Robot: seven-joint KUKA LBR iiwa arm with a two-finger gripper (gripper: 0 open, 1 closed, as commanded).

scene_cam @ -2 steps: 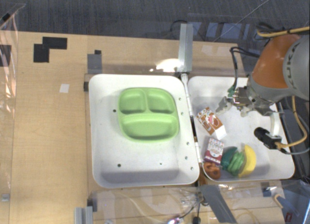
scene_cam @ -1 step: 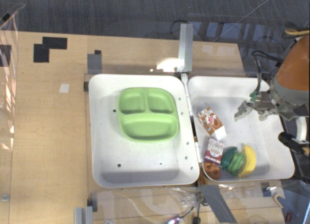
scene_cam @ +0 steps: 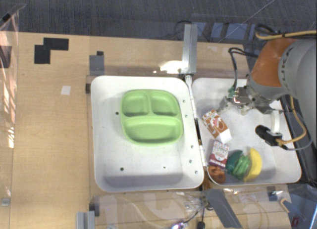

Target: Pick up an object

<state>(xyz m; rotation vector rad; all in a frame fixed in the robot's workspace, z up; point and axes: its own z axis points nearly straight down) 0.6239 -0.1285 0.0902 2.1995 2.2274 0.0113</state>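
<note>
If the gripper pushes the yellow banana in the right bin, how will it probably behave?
The banana looks curved and smooth, so it may pivot or slip. It touches the green object, which would likely shift too.

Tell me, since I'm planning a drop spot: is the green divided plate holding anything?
Empty. The green divided plate lies flat in the left bin, all three compartments showing bare green.

Right bin's (scene_cam: 290,171) far end lies bare; cartons (scene_cam: 216,125) and toy fruit (scene_cam: 243,164) crowd its near-left corner.
</note>
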